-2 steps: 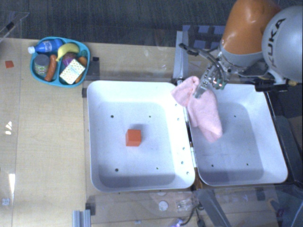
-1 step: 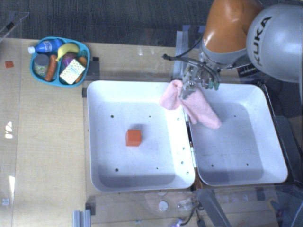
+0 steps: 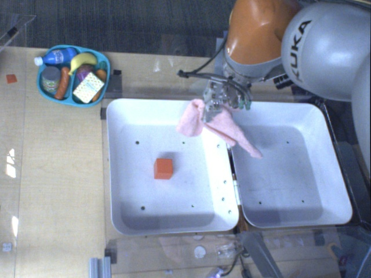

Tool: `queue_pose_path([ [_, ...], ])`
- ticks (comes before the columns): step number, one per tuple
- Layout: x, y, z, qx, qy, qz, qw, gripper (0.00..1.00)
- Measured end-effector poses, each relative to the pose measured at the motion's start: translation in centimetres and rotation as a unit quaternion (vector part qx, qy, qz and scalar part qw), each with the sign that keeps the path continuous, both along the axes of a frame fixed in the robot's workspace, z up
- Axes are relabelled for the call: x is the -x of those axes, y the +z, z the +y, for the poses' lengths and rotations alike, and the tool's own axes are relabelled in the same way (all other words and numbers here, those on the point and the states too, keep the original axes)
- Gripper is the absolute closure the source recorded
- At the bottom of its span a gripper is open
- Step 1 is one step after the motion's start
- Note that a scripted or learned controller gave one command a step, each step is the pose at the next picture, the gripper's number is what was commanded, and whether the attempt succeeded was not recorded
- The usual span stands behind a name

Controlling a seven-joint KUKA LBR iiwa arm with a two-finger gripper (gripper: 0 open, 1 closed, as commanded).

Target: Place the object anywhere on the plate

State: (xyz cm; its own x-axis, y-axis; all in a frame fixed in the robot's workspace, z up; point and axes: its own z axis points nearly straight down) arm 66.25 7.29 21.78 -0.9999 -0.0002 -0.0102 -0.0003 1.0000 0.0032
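Above the far edge of the two bins, the arm (image 3: 301, 33) reaches in from the right. Its hand (image 3: 225, 100) hangs over the spot where the bins meet. The hand is closed on a pink cloth (image 3: 211, 126). The cloth is pinched at its top and droops down from the hand. One part of it falls to the left, over the far right corner of the left bin (image 3: 124, 172). A longer part trails down and to the right, over the far left corner of the right bin (image 3: 313, 172). I cannot tell if the low end of the cloth touches the bin floor.

An orange block (image 3: 163, 168) sits on the floor of the left bin, a bit left of the middle. It is well apart from the cloth and the hand.

On the bench (image 3: 52, 172), far off to the left, sits a blue plate (image 3: 42, 86). It is full of toy food: a bottle (image 3: 58, 56), a banana (image 3: 84, 61), a carrot (image 3: 64, 84) and a speckled card (image 3: 88, 88). The plate is well apart from the cloth.
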Motion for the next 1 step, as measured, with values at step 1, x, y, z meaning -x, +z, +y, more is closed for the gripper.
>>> queue_pose_path([
  [1,0.00,0.01,0.00,-0.0001,0.000,0.000,1.0000,0.00],
])
